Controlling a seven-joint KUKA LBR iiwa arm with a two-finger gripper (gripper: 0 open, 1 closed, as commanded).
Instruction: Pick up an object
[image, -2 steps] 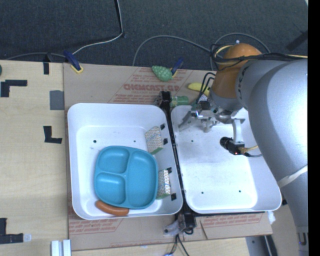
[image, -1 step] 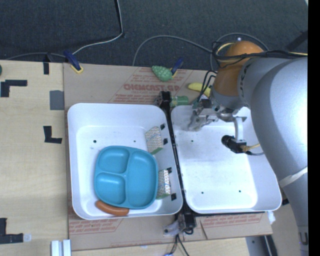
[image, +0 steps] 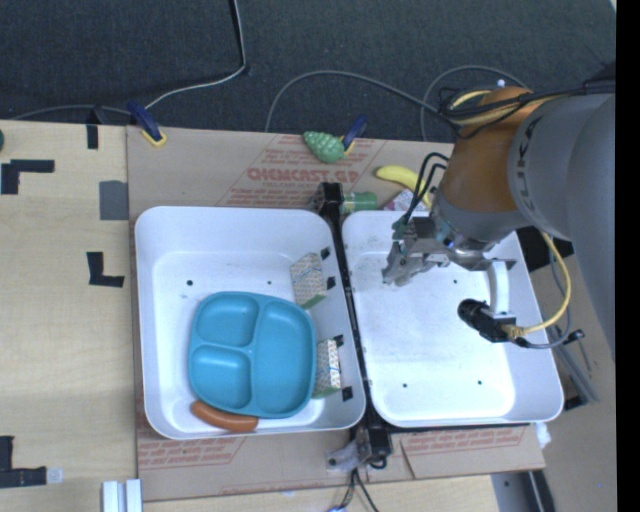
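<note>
My gripper (image: 398, 270) hangs over the back left part of the right bin (image: 450, 385), its fingers pointing down at the white floor with nothing seen between them. In the left bin (image: 170, 240) lies a blue divided plate (image: 250, 352). An orange sausage-like piece (image: 224, 417) rests at the plate's front edge. A small patterned sponge block (image: 308, 275) sits behind the plate near the divider, and another patterned block (image: 328, 366) lies to the plate's right.
A black cable and connector (image: 485, 318) hang from the arm over the right bin. Behind the bins, on the cardboard, lie a yellow banana-shaped piece (image: 398, 177) and a green object (image: 325, 145). A black clamp (image: 330, 197) holds the bins together at the back.
</note>
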